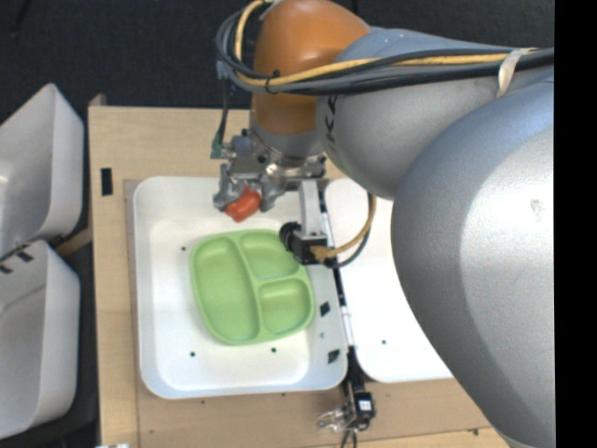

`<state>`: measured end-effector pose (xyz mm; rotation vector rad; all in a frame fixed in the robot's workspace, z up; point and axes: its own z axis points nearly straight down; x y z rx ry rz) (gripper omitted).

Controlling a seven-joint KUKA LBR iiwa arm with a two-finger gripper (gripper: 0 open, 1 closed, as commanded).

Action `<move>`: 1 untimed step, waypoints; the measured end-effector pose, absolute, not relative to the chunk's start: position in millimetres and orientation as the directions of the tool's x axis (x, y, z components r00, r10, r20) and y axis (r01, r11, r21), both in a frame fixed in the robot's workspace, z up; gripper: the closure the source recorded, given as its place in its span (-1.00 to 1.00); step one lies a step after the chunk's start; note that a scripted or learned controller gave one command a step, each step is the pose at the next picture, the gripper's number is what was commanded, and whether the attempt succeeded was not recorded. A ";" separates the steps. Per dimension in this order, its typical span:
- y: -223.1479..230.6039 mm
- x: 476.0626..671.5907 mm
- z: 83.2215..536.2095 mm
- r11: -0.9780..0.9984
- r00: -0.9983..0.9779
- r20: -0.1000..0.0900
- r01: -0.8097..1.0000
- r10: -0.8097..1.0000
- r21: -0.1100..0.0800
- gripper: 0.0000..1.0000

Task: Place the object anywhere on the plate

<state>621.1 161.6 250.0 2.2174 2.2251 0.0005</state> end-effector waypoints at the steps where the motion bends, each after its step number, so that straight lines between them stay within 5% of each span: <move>1: 161.6 621.1 250.2 0.004 -0.004 -0.001 1.000 1.000 0.001 -1.00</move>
